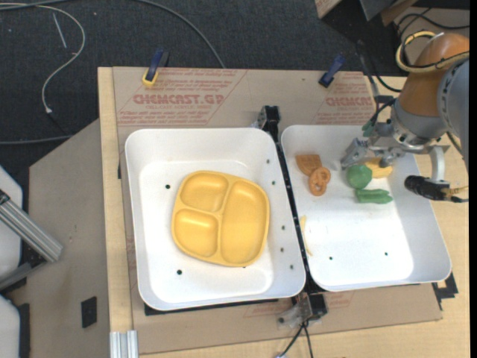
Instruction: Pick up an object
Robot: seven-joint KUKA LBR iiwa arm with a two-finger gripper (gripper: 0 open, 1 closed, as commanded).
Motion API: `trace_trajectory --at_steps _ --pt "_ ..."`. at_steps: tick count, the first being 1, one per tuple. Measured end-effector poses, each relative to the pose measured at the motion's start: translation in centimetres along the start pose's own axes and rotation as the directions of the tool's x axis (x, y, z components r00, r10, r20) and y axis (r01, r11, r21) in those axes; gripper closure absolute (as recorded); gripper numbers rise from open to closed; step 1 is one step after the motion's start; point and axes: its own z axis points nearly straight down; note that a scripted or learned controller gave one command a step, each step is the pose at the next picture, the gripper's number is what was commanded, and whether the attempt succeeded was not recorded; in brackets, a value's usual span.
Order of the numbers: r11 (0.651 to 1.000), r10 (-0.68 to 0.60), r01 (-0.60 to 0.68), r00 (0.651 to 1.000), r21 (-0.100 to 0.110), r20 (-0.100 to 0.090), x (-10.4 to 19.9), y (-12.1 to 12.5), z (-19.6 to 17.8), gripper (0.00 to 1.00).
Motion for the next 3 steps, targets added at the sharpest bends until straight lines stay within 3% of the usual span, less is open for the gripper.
trace_trajectory --at_steps 1,3 --pt "1.000 -0.001 0.001 1.000 -0.009 0.001 0.0 0.3 -1.6 1.00" --pt "1.000 0.001 -0.001 1.000 -0.005 0.000 1.3 0.5 -11.8 1.00"
